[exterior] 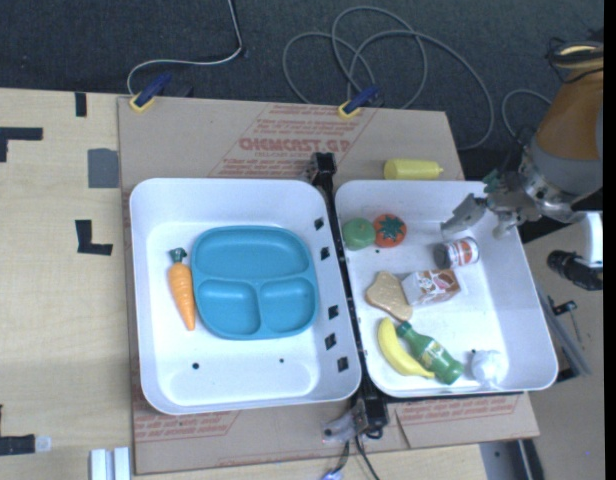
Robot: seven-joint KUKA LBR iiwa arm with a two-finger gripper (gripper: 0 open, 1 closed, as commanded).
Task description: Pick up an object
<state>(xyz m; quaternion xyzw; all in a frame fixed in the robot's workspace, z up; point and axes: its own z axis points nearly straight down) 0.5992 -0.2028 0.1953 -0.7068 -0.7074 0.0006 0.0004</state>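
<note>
Two shallow white plastic bins [148, 268] side by side on brown cardboard. Left bin: smooth blue divided plate [253, 280] with three sections, and just beside its left edge a tapered orange toy carrot [182, 290]. Right bin [533, 308]: round green ball [359, 232] touching a red tomato [390, 229], tan slice of bread [389, 294], small printed packet [434, 285], short can [460, 253] on its side, curved yellow banana [396, 349] partly under a green bottle [431, 356] with a white cap.

Gripper [480, 211] over the upper right part of the right bin, grey fingers [461, 215] spread apart, nothing between them, can just below them.

Bare white floor between the can and the right rim, also along the lower part of the left bin.
</note>
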